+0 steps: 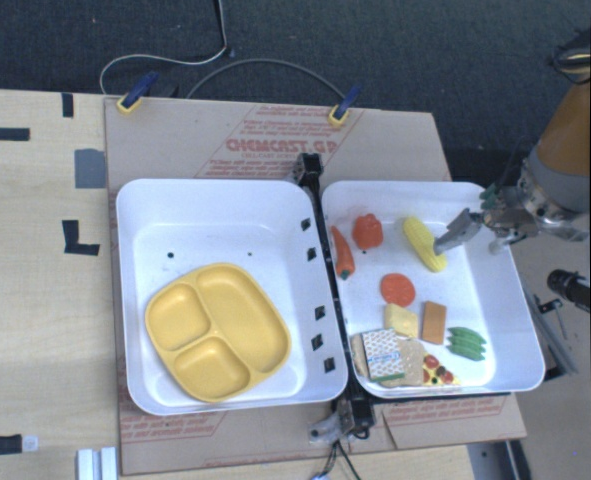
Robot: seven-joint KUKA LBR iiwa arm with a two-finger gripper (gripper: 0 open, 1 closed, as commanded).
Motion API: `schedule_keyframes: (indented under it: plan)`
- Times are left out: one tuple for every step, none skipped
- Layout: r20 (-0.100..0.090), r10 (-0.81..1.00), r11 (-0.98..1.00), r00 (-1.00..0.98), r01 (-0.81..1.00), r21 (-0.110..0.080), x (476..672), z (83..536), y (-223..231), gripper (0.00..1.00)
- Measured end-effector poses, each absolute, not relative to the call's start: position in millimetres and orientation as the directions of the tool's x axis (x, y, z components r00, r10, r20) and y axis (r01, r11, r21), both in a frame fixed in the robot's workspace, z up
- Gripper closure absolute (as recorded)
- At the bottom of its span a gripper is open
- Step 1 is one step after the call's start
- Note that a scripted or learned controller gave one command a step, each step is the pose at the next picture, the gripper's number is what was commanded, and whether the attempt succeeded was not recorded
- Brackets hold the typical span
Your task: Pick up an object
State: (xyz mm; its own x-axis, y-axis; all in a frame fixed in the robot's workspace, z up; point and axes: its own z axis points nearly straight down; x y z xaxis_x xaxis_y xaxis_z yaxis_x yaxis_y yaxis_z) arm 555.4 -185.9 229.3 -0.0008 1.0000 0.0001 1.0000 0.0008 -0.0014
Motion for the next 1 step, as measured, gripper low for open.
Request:
schedule_keyframes:
  plan:
    - [-0.002,1.0,0.0,0.0,1.0,0.002,596.4,95.4,-122.9,0.0]
